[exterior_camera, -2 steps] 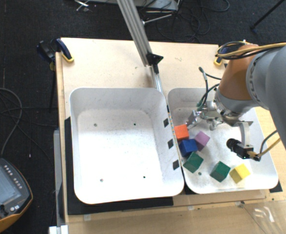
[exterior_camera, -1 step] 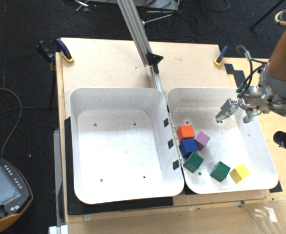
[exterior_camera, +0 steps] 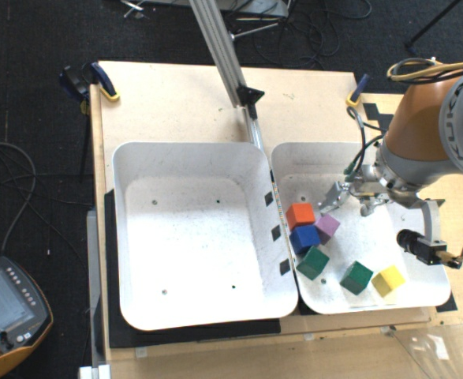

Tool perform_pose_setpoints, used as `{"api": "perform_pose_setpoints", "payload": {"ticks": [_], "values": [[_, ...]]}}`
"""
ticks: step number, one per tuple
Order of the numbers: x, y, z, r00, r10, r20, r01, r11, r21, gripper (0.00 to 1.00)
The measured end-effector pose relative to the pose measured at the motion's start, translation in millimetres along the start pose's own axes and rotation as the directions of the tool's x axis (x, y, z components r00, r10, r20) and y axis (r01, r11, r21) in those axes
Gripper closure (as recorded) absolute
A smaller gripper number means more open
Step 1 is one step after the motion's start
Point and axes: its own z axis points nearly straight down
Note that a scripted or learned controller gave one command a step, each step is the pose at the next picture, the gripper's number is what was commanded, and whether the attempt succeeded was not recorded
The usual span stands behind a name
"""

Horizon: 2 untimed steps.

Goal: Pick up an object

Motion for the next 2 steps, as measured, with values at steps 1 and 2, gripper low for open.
{"api": "perform_pose_setpoints", "payload": {"ticks": [1,2], "values": [[13,3,50,1.000,0.000,0.005,0.000,1.000,-0.023,0.00],[10,-25,61,1.000,-0.003,0.006,0.003,0.999,-0.041,0.00]]}}
